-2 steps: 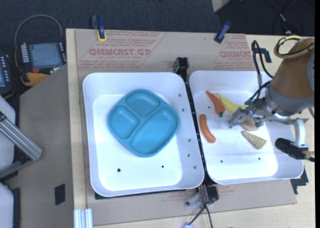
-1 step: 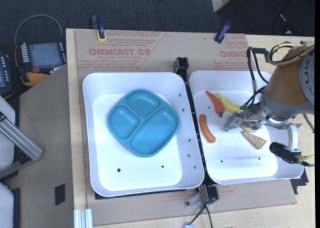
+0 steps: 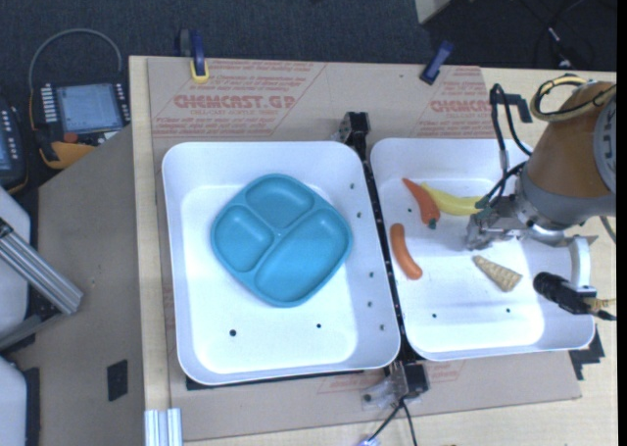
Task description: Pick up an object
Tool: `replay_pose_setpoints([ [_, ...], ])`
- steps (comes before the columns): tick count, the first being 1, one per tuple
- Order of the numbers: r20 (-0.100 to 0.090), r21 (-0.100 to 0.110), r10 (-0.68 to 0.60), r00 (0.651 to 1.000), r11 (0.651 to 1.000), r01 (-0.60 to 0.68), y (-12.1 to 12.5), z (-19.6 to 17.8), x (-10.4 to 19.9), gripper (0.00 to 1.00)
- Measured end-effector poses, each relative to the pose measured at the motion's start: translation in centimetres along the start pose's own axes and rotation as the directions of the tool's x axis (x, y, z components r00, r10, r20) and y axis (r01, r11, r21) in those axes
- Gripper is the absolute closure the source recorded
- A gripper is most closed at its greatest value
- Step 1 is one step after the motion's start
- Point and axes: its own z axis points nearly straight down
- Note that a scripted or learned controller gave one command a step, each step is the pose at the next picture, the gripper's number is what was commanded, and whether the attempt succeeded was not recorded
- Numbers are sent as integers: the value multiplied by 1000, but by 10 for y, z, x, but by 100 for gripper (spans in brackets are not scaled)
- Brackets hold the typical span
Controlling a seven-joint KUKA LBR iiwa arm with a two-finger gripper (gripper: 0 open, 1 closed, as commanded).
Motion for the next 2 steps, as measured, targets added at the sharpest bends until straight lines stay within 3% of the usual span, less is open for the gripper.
replay_pose_setpoints([
  [2,-3,0,-3,1000,1000,3,5,-125,-4,100],
])
